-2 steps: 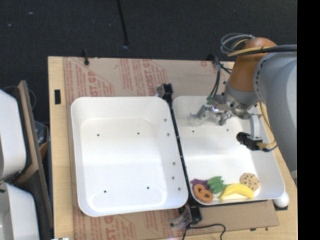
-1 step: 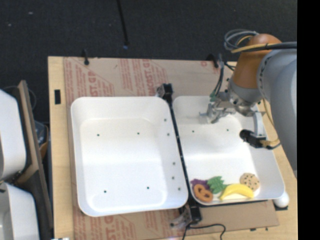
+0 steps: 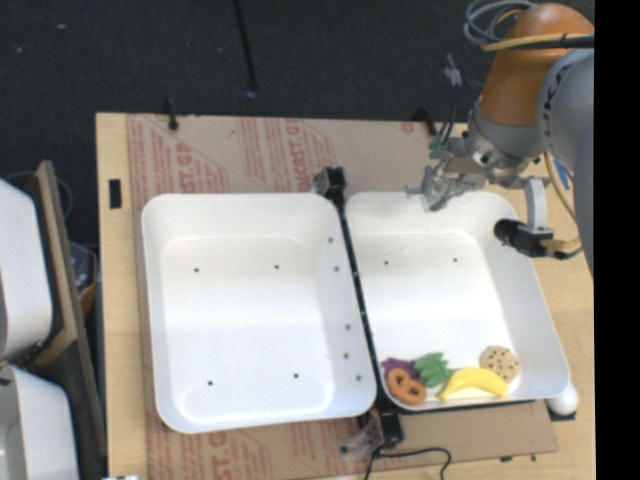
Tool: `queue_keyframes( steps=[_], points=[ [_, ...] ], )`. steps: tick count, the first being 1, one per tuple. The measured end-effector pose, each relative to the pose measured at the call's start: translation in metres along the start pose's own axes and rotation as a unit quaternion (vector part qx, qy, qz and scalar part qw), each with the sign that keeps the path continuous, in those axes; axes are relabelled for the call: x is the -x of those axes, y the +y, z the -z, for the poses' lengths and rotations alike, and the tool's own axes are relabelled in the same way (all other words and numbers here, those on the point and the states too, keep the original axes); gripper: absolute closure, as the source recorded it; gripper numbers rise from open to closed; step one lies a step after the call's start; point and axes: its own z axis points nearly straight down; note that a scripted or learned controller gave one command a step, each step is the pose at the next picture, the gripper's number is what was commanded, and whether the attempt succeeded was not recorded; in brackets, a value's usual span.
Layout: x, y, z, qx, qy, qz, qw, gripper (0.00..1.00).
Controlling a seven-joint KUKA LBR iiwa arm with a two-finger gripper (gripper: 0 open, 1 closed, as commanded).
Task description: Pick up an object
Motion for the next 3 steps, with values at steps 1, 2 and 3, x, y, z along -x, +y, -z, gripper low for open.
queue_keyframes(
  steps=[1,2,3],
  points=[
    [-0.011,-0.006,0.043,-0.003,0.0,0.022,0.9998,1.0],
    [0.022,-0.053,0.017,-0.006,0.0,-0.003,1.0,1.0],
    [0.027,-0.103,0.02,-0.005,0.0,-0.002,1.0,1.0]
  ],
)
